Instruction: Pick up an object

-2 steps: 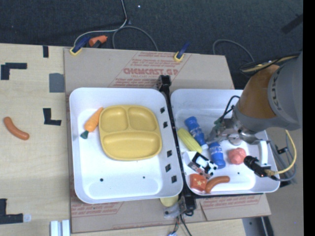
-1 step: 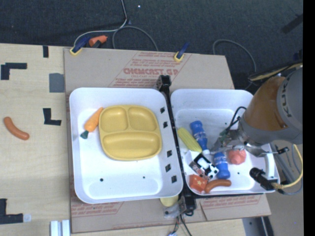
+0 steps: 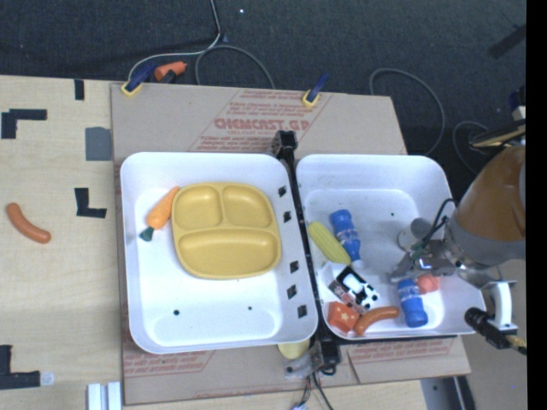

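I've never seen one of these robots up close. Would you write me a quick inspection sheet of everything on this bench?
Surface: cardboard sheet under two white bins, left bin and right bin.
Job's things: right bin holds a corn cob, two blue bottles, a black-and-white toy, a sausage and an orange-red toy.
Clutter: left bin holds a yellow divided plate and a carrot; another sausage lies on the bench.
Grippers: claw low in the right bin.
Cables: black cable at the top.
Surroundings: dark carpet.

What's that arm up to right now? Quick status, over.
Gripper low in right bin, fingers hidden. Blue bottle just below it, not visibly held. Sausage and corn nearby.
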Tool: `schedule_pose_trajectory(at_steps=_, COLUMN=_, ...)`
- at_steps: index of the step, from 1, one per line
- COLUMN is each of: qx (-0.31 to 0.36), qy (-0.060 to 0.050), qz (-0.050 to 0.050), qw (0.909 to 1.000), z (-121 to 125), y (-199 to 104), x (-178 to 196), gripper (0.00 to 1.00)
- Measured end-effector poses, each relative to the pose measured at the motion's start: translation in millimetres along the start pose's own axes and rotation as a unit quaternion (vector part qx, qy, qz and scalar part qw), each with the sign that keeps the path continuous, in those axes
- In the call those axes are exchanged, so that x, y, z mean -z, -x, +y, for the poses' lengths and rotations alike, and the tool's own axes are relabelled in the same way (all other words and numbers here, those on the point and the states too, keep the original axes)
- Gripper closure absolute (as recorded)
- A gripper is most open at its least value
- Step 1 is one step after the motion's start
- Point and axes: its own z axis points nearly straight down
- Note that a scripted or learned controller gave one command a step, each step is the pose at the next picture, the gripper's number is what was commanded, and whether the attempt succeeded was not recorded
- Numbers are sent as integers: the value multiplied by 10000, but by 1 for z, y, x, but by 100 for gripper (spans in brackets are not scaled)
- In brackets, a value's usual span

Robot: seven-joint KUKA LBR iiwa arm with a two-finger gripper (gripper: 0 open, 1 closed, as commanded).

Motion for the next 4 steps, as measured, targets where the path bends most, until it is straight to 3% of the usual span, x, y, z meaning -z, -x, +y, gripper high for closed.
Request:
schedule_pose_trajectory(at_steps=1, qx=27, qy=15, qz=9, qw=10000, z=75, y=28, x=-24, gripper=0)
schedule_pose_trajectory(at_steps=2, qx=29, qy=-22, qz=32, qw=10000, z=3, y=-36, x=-16, gripper=0)
schedule_pose_trajectory(at_steps=3, qx=33, qy=32, qz=-41, qw=10000, z=55, y=-93, x=-23, gripper=0)
schedule_pose_trajectory(at_steps=4, qx=49, qy=-237, qz=60, qw=9997, z=97, y=-76, x=-11, gripper=0)
